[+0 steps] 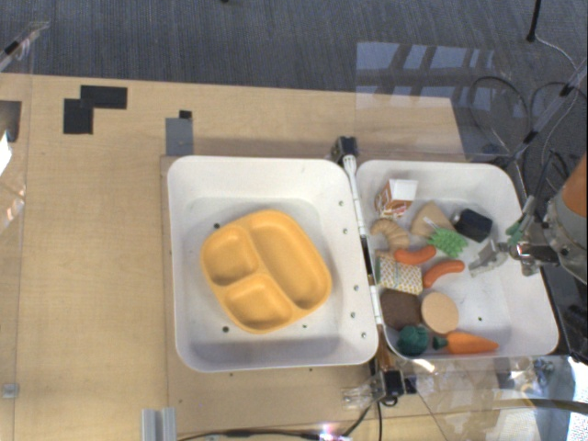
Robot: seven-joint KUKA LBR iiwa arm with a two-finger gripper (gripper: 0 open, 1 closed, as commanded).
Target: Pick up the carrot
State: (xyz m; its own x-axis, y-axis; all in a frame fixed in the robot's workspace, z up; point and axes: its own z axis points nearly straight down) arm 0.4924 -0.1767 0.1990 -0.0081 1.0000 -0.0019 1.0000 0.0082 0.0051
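The carrot (471, 343), orange with a small green top, lies flat near the front wall of the right bin (514, 324). It points to the right, with a dark green vegetable (413, 339) just to its left. My gripper (501, 244) reaches in over the right bin's right side, well behind the carrot and a little to its right. Its fingers (486, 259) stand open with nothing between them.
Toy food crowds the right bin's left half: two sausages (430, 263), a round biscuit (439, 312), a brown piece (399, 307), a green piece (448, 242), a black block (474, 222) and a white box (401, 191). The left bin (184, 246) holds a yellow divided plate (265, 269).
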